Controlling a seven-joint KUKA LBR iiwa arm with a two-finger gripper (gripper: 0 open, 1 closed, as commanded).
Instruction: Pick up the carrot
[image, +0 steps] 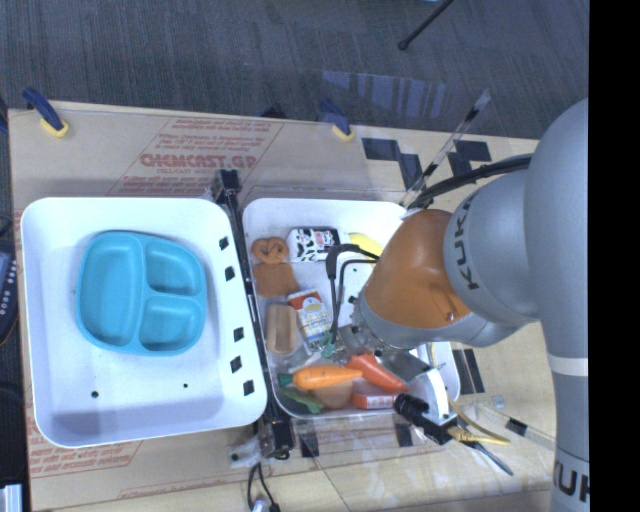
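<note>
1. Two white bins side by side on bench. Left bin (60, 300) holds a blue divided plate (142, 291), 3 compartments, lying flat toward its left half.
2. Right bin (300, 208) is crowded: teddy-shaped brown toy (270, 262) at upper left, black-and-white carton (313, 243) just beside it, yellow item (365, 243) partly hidden behind the arm, a tan bread-like piece (281, 327) w/ a small packet (314, 316) next to it.
3. Carrot (326, 377) lies near bin's front edge, lengthwise across, orange w/ green top pointing left. A 2nd orange-red piece (378, 373) touches its right end, angled down-right.
4. Arm (500, 270) comes in from right; orange band (415, 270) sits over bin's right half.
5. Gripper (352, 345) is low, just above & right of carrot, mostly under the wrist; can't tell its state or whether it touches anything.
</note>
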